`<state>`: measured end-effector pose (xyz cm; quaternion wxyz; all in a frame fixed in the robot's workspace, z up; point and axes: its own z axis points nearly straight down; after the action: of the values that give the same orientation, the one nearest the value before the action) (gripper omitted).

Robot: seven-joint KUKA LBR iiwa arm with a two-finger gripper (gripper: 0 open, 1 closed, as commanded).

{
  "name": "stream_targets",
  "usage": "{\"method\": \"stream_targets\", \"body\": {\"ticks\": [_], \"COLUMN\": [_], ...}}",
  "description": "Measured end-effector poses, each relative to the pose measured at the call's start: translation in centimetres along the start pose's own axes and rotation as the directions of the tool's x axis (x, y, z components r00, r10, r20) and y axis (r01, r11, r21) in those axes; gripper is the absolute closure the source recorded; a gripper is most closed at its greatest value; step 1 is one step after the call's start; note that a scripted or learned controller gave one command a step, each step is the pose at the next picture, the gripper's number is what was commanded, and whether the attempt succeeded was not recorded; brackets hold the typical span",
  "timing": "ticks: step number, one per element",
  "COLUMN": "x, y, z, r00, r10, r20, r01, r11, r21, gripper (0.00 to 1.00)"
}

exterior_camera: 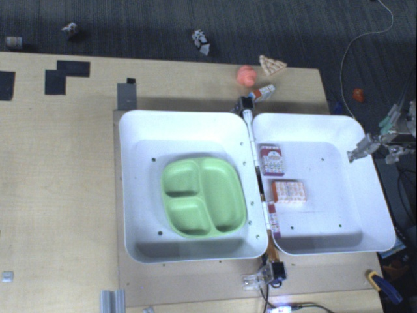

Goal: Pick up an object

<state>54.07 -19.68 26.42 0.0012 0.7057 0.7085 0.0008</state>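
Green tray (204,197) fills the left bin (133,175); two packets (272,160) lie in the right bin (339,240), the gripper (359,152) at right edge, grip unclear.

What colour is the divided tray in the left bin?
Light green divided tray, clear in the camera view.

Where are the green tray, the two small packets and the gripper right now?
green tray (203,196): camera view, its middle divider, left bin.
upper packet (271,160): camera view, printed top face.
lower packet (288,192): camera view, top face.
gripper (360,150): camera view, fingertip end at right bin's rim.
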Motion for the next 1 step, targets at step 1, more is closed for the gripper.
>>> {"method": "stream_targets", "body": {"ticks": [1], "x": [-0.95], "y": [-1.33], "z": [-12.32], "r00": [1.0], "r10": [-0.001], "r20": [0.002], "r01": [0.001], "r11": [1.0], "r21": [-0.004], "gripper": [0.0]}}
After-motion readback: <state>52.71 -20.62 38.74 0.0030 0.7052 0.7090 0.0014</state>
